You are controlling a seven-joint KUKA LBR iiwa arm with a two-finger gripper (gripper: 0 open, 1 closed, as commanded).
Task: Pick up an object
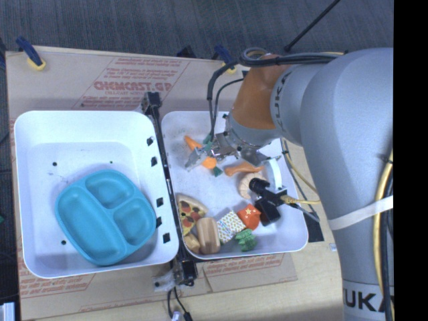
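Gripper (206, 155) is low inside the right bin (175, 123), in the bin's far half; the arm comes in from the view's right. If it is open or closed, I cannot tell from this angle.

Objects, all placed rel. to the gripper:
- Orange carrot-like piece (193, 142): just beside it, on the far-left side. Touching or not, I cannot tell.
- Small orange piece (211, 164) w/ a bit of green: directly at the gripper, on the near side. Held or only lying under it, I cannot tell.
- Salmon-colour piece (238, 170): near, to the right.
- Pale round item (245, 186): right and nearer to the camera.
- Red item (249, 217), green item (246, 241), checkered packet (231, 225), tan bread-like item (207, 234), pizza slice (189, 214): well apart, in a row along the near wall of the bin.
- Blue divided plate (103, 216): far to the left, flat in the left bin (20, 179).
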